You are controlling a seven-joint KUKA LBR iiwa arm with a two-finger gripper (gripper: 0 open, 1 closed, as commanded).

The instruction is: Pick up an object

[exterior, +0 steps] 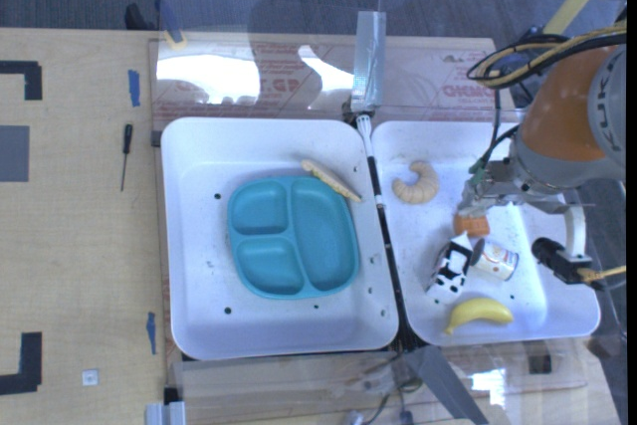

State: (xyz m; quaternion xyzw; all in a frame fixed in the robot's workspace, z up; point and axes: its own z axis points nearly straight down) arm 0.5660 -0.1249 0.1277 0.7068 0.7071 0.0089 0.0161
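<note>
Arm in from right, orange band over right bin [567, 314]. Gripper [479, 205] low in that bin, fingers closed on a small orange block [473, 223] — block sits between the tips. Just below it: black-and-white cow toy [451, 269], touching a small white can [495, 261]. Banana [478, 314] near front wall. Croissant [416, 183] toward back, apart from rest. Left bin [189, 214]: blue divided plate [294, 236] in middle, tan stick [331, 180] resting at its back rim.
</note>
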